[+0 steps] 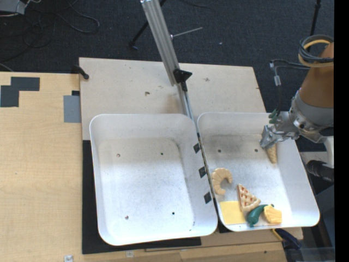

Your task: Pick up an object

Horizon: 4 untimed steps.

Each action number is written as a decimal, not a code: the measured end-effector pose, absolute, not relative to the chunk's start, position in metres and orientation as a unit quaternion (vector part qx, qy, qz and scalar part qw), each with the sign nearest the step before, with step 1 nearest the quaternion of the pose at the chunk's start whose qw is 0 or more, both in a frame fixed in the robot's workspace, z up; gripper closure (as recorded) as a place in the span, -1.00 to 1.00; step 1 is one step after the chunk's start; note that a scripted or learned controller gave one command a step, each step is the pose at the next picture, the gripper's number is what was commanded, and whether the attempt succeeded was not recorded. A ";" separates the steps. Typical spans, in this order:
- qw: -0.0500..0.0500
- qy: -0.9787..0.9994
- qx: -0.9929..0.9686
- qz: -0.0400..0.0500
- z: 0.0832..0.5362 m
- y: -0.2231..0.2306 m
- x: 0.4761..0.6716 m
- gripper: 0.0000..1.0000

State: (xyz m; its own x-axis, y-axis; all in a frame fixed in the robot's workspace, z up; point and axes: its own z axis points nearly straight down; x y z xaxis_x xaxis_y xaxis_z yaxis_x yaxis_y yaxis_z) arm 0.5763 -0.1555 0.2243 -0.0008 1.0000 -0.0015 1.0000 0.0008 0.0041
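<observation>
At the right of the frame the gripper (pixel 271 138) hangs over the right bin (pixel 234 127), its fingers closed on a tan cone-shaped object (pixel 271 154) that points down beneath them. Low in that bin lie 5 more items: a curled pastry (pixel 221 179), a waffle wedge (pixel 247 197), a yellow slab (pixel 230 212), a teal piece (pixel 255 215) and a yellow chunk (pixel 272 215). The left bin (pixel 109 125) sits beside it.

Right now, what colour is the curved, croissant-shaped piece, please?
The croissant-shaped piece is pale tan, seen in the camera view.
</observation>
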 end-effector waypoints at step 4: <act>-0.003 0.708 0.706 -0.001 0.220 -0.007 0.541 1.00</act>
